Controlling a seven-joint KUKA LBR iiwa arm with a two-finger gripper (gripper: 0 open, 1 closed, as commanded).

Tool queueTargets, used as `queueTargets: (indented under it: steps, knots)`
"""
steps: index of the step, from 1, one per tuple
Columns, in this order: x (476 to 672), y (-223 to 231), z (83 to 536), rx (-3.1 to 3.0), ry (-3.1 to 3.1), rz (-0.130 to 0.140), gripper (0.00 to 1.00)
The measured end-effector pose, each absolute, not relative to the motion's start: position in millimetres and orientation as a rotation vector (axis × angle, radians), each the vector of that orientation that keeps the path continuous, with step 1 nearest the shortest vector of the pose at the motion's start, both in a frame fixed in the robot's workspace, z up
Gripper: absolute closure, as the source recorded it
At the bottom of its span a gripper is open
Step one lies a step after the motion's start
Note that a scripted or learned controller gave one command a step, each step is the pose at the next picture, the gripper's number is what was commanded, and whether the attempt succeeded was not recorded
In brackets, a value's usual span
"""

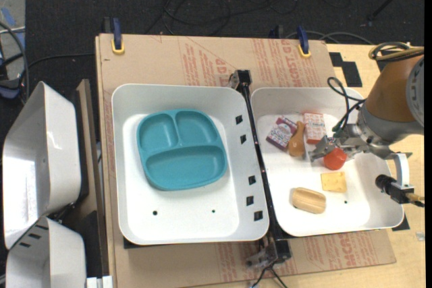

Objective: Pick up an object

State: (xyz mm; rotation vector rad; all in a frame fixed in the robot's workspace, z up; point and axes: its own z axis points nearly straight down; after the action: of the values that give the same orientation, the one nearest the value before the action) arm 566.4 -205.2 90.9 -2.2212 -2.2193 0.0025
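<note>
You see the arm (395,101) reaching in from the right, over the right bin (354,222). Its jaws (325,150) are low in the middle of this bin, directly beside a red tomato-like object (335,159). The metal ends are touching or nearly touching the red object on its left side, but you cannot tell from this view if the jaws are apart, together, or clamped on it.

In the same bin, you find more small things. A purple packet (280,133) lies near the upper left part. Just beside it, an orange-brown piece (298,139) stands between the packet and the jaws. A red and white box (314,127) is just above the jaws. Below the red object, a yellow cheese-like block (333,182) lies flat, and a tan bread-like roll (308,199) lies lower and more to the left.

The left bin (135,219) holds a teal divided plate (181,148), which lies flat with three compartments. Both bins sit side by side on the cardboard-covered tabletop (175,54).
</note>
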Motion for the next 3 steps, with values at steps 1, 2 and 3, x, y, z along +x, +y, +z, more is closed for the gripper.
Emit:
queueTargets:
  steps: [1,2,3]
  knots:
    - [567.1,-205.4,102.4,-2.223,-2.221,0.0,1.0]
    - [573.6,-197.5,150.6,-2.221,-2.228,-0.004,1.0]
    - [572.3,-189.7,196.8,-2.22,-2.229,-0.004,1.0]
